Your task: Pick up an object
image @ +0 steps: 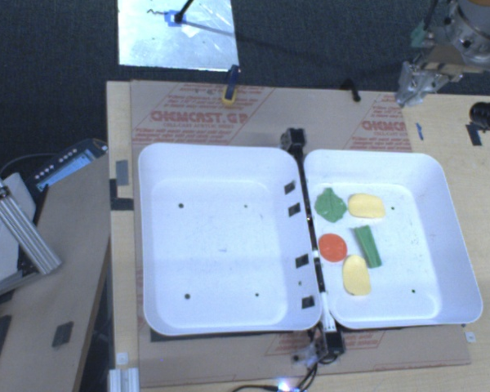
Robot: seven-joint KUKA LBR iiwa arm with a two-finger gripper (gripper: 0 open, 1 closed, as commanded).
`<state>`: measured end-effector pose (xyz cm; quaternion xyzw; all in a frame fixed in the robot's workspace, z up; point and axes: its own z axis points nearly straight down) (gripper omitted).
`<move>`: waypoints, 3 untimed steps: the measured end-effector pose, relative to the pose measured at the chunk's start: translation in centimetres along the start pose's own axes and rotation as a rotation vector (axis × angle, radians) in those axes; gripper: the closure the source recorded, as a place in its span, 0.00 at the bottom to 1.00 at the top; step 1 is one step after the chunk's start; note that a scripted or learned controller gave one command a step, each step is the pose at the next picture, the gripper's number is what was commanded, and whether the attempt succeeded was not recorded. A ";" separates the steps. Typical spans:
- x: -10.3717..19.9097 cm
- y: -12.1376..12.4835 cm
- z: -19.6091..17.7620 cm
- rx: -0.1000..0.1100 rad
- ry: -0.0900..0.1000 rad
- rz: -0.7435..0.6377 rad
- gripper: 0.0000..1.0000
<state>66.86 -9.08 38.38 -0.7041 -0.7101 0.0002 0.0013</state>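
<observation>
Several small objects lie in the right bin [441, 186], grouped toward its left side. A green leafy piece [330, 205] lies at the top left of the group, with a yellow oval piece [366, 206] to its right. Below them are a red-orange disc [332, 247], a green stick [367, 246] and a second yellow piece [357, 275]. My gripper [414, 82] hangs at the upper right, above and behind the right bin's far rim, well away from the objects. Nothing shows between its fingers.
The left bin [220, 235] sits beside the right one, joined by a black hinged strip [306, 219]. A shiny metal plate [177, 21] lies at the back left. A yellow and blue clip [229, 87] stands on the cardboard behind the bins.
</observation>
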 end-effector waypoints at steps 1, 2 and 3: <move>-6.1 -0.1 1.1 -0.004 -0.004 0.011 1.00; -12.0 -3.3 4.1 -0.002 -0.004 0.013 1.00; -2.5 0.2 -3.8 -0.015 -0.002 -0.005 1.00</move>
